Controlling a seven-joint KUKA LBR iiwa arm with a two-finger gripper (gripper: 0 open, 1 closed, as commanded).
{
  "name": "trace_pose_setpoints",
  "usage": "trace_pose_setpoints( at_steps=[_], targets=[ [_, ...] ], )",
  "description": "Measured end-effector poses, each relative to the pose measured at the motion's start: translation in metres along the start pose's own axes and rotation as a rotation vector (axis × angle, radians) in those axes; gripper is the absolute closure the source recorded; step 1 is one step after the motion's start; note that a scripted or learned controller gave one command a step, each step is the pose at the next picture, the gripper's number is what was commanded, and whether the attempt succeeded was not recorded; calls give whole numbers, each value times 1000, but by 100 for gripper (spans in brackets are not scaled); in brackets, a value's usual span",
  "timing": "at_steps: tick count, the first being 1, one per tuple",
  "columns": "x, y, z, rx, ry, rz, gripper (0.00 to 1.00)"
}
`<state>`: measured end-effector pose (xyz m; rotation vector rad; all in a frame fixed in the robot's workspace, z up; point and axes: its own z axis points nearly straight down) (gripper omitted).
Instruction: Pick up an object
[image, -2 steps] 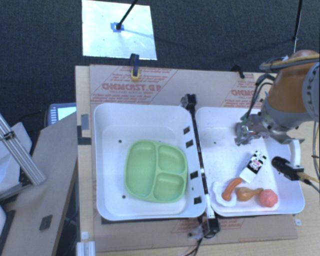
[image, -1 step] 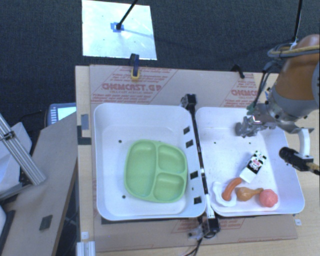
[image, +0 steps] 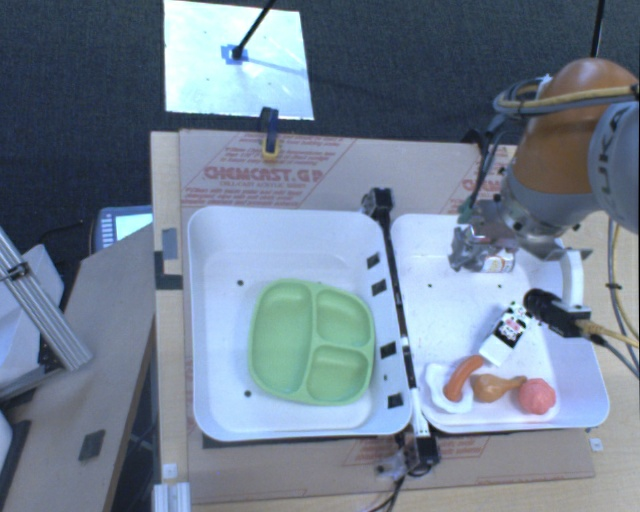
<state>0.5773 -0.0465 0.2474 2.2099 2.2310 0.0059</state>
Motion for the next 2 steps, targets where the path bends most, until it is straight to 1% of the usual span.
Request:
trace_pose_setpoints(
  at_steps=[1,2],
  targets=[
    [53,-3,14,3,1,0,100],
    [110,9,12,1,1,-1,100]
  ],
)
